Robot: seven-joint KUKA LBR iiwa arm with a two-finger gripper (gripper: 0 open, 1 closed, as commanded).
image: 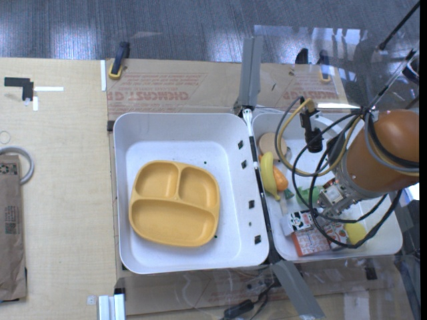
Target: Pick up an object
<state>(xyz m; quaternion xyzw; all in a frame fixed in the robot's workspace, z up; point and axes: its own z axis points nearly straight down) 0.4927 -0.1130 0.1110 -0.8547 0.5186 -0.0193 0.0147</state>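
Right bin (393, 242): a jumble of small items, with a yellow banana (268, 173) standing lengthwise by the left wall, an orange piece (281, 179) touching it, something green (305, 195) just beside that, a red-and-white printed card (311, 240) near the front wall and a yellow lump (357, 231) to its right. The gripper (328, 200) sits low over the middle of this pile under the orange-banded wrist and looping black cables; its opening and any hold cannot be told. Left bin (127, 179): one yellow three-compartment plate (176, 203), lying flat, well apart from the arm.
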